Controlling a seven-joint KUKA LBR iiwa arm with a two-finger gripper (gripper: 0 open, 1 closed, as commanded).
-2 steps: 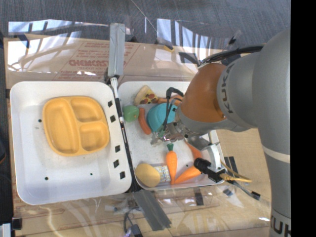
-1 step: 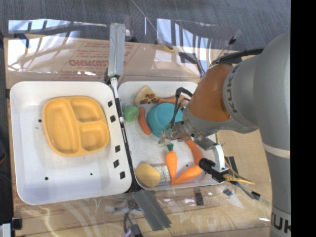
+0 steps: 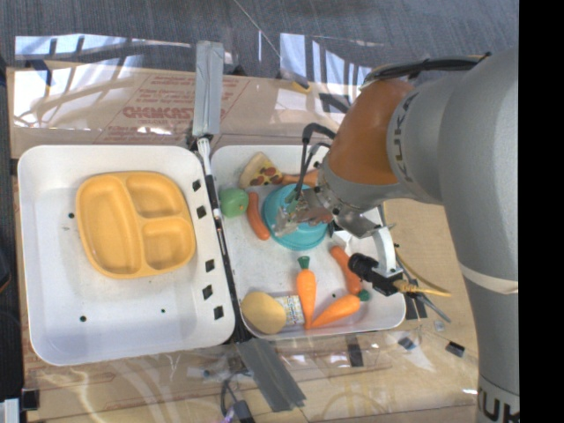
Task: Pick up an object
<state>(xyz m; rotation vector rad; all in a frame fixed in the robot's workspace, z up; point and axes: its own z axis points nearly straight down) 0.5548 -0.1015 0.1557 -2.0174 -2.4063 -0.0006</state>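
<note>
So the gripper (image 3: 293, 214) is down in the right bin (image 3: 264, 155), right over the teal bowl (image 3: 304, 232). Can't tell if it's grabbing anything or not. Around the bowl: a green ball (image 3: 233, 202), a pizza slice (image 3: 258, 172), several carrots (image 3: 305, 293) and a potato (image 3: 263, 312). The left bin (image 3: 44, 263) has a yellow divided tray (image 3: 134, 221).

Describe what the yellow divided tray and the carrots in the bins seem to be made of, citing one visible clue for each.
Yellow divided tray: probably moulded plastic, matte to satin; uniform colour, rounded compartment ridges with soft highlights.
Carrots: likely plastic toy food, smooth; flat even orange with neat green tops, and no natural blemishes can be made out at this resolution.
</note>
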